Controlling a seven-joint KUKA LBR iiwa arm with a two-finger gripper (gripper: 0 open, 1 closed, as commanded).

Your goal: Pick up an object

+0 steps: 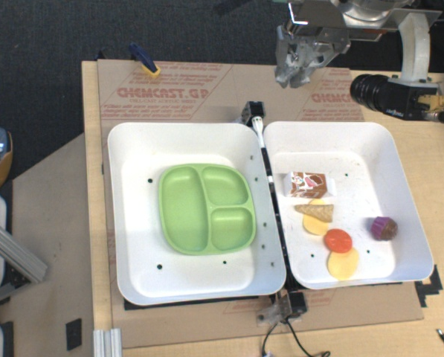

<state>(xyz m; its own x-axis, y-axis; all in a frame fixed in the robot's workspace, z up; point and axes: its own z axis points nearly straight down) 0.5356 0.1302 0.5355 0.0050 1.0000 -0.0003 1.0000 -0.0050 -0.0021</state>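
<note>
Yellow disc [343,265]: nearest the camera, flat on the floor of the right bin [400,171], toward its front edge.
Red round piece [338,240]: touching the yellow disc at its 12 o'clock.
Tan wedge [316,211]: at 11 o'clock from the red piece, resting over a second yellow round [314,225].
Brown-and-white packet [308,184]: lying flat at 12 o'clock from the wedge, just beside it.
Purple piece [384,228]: at 3 o'clock from the red piece, apart from the rest, close to the bin's right wall.
Left bin [132,199]: at 9 o'clock from the right bin, walls touching along the middle seam.
Green divided tray [206,208]: lying flat in the middle of the left bin, three compartments.
Cardboard sheet [177,88]: under both bins, red lettering along its far strip.
Blue-and-yellow clamp [144,59]: at the sheet's far left corner, 11 o'clock from the left bin.
Gripper [292,73]: raised above the far strip of cardboard, at 12 o'clock from the packet, beyond the right bin's far rim; nothing between the fingers; how far apart, cannot tell.
</note>
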